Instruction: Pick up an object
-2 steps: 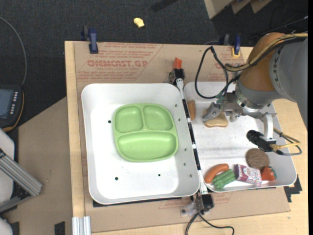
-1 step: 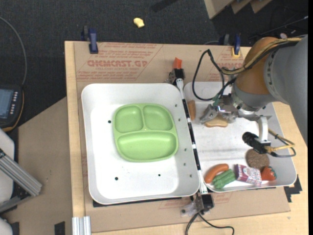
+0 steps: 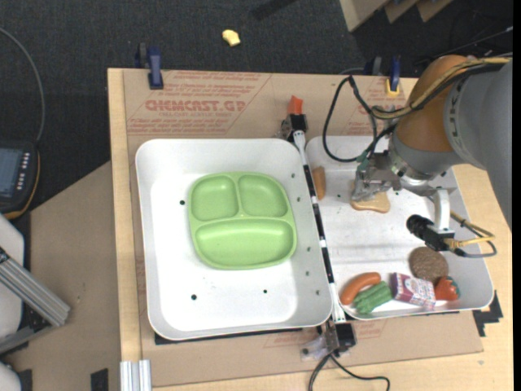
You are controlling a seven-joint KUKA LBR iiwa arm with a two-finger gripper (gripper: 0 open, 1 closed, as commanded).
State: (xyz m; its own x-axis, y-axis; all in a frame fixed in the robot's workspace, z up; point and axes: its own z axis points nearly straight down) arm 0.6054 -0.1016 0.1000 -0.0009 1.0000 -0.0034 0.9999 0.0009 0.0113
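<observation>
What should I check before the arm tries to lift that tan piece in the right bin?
1. Gripper over the target: ok, it sits right above the tan bread-like piece in the right bin.
2. Piece between the jaws: cannot tell, the wrist hides the contact.
3. Jaws open or shut: cannot tell.
4. Room around the piece: ok, the brown sausage-like item by the divider lies apart from it.
5. Other items away from the grasp: ok, the orange carrot, green vegetable, purple packet and brown patty cluster at the bin's near end.
6. Cables: cannot tell, a black loop hangs beside the wrist.
</observation>
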